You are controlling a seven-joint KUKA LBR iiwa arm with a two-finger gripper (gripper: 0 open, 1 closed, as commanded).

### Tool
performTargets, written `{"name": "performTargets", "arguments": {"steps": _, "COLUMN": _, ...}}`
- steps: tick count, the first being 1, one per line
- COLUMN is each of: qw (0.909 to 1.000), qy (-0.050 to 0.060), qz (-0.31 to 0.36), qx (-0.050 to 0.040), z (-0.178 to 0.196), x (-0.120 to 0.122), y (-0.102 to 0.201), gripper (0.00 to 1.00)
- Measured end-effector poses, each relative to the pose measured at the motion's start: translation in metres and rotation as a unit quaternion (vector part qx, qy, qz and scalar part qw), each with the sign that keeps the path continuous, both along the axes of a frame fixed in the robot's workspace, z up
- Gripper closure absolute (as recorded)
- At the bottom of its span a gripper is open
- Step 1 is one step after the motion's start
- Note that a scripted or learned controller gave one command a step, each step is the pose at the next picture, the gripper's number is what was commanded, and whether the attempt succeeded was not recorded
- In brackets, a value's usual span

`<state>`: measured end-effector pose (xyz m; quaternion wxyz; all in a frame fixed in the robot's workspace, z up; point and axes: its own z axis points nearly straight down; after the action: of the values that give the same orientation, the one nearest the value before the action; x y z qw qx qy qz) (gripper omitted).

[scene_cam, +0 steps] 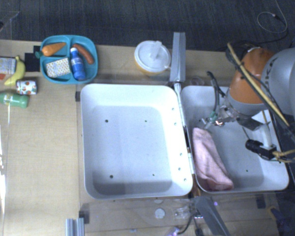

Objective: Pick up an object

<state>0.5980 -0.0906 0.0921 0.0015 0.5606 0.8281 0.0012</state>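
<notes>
We see our grey arm [285, 77] reaching in from the right, orange band up, gripper [214, 119] angled down and leftward.

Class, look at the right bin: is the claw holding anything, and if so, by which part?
Nothing is seen held. The claw hangs just above the upper end of the pink cloth in the right bin, with no cloth between its tips.

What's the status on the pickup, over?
Tool low in the right bin, above the pink cloth. Cloth lying along the bin's left wall, not gripped. Nothing else near it.
</notes>
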Motion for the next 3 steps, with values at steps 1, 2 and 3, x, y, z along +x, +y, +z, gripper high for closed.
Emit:
{"name": "performTargets", "arguments": {"steps": 1, "qw": 0.9998, "qy": -0.001, "qz": -0.018, "qx": -0.0004, "z": 0.063, "x": -0.016, "y": -0.032, "gripper": 0.0}}
{"name": "performTargets", "arguments": {"steps": 2, "qw": 0.9996, "qy": -0.005, "qz": 0.028, "qx": -0.0009, "z": -0.002, "x": -0.009, "y": -0.005, "gripper": 0.0}}
{"name": "performTargets", "arguments": {"steps": 3, "qw": 0.9996, "qy": -0.01, "qz": 0.028, "qx": -0.0018, "z": 0.011, "x": -0.006, "y": -0.005, "gripper": 1.0}}
